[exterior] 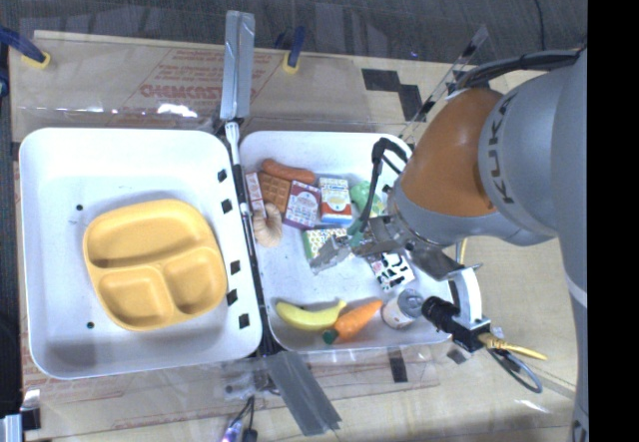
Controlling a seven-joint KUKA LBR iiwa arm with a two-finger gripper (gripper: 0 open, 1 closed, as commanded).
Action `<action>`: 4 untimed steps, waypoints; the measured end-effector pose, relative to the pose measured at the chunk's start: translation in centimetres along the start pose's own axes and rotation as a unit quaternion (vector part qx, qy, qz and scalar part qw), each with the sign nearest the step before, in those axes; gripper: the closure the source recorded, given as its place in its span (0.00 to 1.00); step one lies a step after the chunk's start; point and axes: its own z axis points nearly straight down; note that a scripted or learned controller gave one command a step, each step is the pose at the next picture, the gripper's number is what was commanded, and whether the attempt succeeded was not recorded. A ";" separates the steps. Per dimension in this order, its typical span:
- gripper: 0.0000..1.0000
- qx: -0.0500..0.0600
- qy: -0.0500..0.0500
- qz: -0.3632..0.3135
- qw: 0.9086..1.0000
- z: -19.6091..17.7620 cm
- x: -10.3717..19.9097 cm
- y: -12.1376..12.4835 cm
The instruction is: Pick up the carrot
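Note:
The carrot [357, 320], orange with a green stem end, lies at the front edge of the right bin [300, 146], its tip pointing up and right. A yellow banana [307, 313] touches it on the left. My gripper [332, 250] hangs over the middle of the right bin, above and a little left of the carrot, and stands apart from it. The grey arm with its orange band [449, 166] covers the bin's right side.
The right bin also holds a sausage [288, 173], a purple packet [303, 204], a small carton [335, 199], a green item [361, 196], a tan piece [266, 225], a black-and-white box [394, 271] and a can [405, 308]. A yellow divided tray [152, 260] sits in the left bin [60, 330].

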 end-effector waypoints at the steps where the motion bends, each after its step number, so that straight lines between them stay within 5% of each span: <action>1: 0.00 0.001 0.001 -0.182 0.983 10.8 -2.5 -0.5; 2: 0.00 0.000 0.008 -0.275 0.961 10.8 -10.0 -1.4; 3: 1.00 0.000 0.005 -0.278 0.961 9.9 -10.2 -1.3; 4: 1.00 -0.001 -0.001 -0.215 0.977 -0.4 -3.9 -0.5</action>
